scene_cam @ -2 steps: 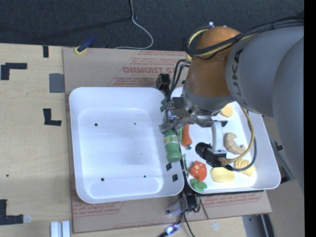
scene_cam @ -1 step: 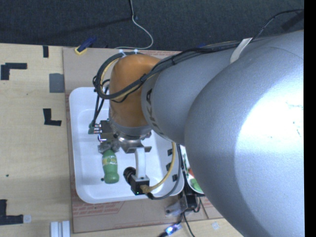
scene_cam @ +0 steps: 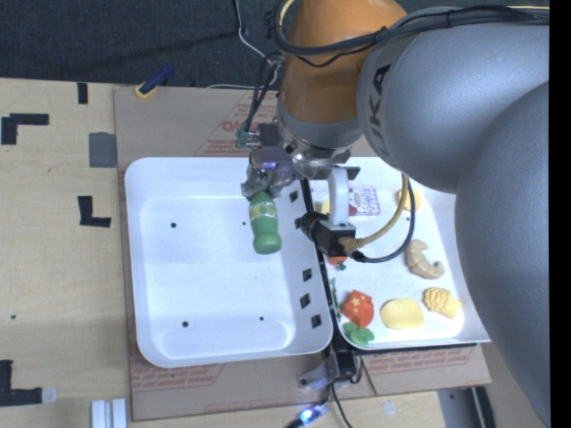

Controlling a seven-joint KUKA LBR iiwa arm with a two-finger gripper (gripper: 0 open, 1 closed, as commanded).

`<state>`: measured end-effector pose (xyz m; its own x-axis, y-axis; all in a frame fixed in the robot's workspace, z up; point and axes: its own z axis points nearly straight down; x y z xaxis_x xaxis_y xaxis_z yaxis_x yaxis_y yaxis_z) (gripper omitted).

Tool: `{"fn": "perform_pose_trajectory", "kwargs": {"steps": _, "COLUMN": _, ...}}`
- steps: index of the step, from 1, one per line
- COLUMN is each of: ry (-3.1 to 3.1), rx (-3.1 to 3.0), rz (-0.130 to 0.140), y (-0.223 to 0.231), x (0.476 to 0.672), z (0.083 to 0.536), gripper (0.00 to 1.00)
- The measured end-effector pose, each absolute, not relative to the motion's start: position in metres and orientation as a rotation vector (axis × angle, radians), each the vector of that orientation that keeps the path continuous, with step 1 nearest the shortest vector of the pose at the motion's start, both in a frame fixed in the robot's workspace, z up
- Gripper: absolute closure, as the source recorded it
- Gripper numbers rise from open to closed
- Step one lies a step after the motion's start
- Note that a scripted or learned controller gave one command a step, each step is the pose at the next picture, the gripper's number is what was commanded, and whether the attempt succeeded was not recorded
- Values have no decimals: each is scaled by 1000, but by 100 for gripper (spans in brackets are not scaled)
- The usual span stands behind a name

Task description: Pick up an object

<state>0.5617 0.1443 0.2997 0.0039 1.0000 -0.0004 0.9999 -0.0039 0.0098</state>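
A small green bottle [scene_cam: 265, 227] with a pale label hangs upright over the right part of the left bin [scene_cam: 156, 203]. Its top sits between the dark fingers of my gripper [scene_cam: 261, 188], which is shut on it. The grey wrist and orange band rise above the gripper and hide the bottle's cap. The bottle appears to be lifted clear of the bin floor.
The right bin [scene_cam: 451, 239] holds a red tomato [scene_cam: 358, 308], a yellow lemon [scene_cam: 402, 313], a corn piece [scene_cam: 442, 301], a tan curved item [scene_cam: 423, 259], a red-and-white packet [scene_cam: 362, 201] and a green item [scene_cam: 359, 334]. The arm covers the bin's far side.
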Motion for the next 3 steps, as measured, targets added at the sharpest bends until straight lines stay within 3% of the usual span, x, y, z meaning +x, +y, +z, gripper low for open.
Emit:
{"fn": "perform_pose_trajectory", "kwargs": {"steps": 1, "ry": 2232, "rx": 2217, "rz": -10, "y": 214, "x": 576, "z": 201, "gripper": 100}}
{"fn": "perform_pose_trajectory", "kwargs": {"steps": 2, "ry": 2225, "rx": 2217, "rz": -3, "y": 234, "x": 610, "z": 166, "gripper": 100}}
{"fn": "perform_pose_trajectory", "kwargs": {"steps": 3, "ry": 2213, "rx": 2215, "rz": 22, "y": 185, "x": 634, "z": 347, "gripper": 100}}
